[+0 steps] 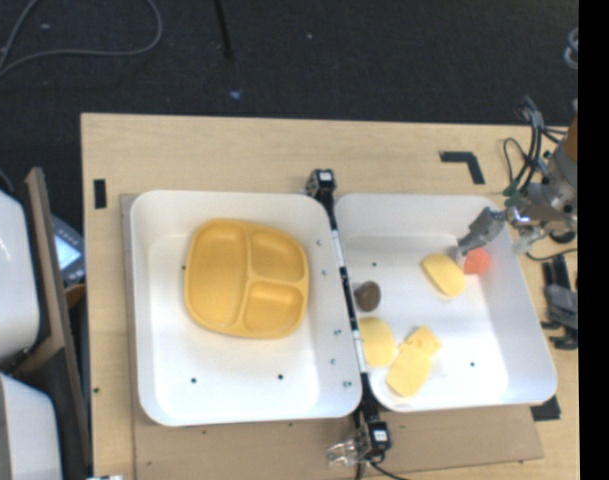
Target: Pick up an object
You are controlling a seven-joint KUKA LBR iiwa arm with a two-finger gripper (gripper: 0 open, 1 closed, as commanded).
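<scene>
The right bin [504, 358] holds a small red object [476, 262] beside a yellow piece [444, 275] at its upper right. A small brown object [367, 294] lies near the left wall. Below it sit a yellow piece [378, 341] and two overlapping yellow pieces [414, 363]. My gripper [477, 238] reaches in from the right and hangs just above the red object, its tip slanting down to the left. Whether it touches the red object cannot be made out.
The left bin [164, 388] bears a yellow divided plate [247, 277]. A divider rail [342, 288] with black clamps separates the bins. Cables and the arm's wrist [544, 203] crowd the bench's right edge. White equipment stands at the far left.
</scene>
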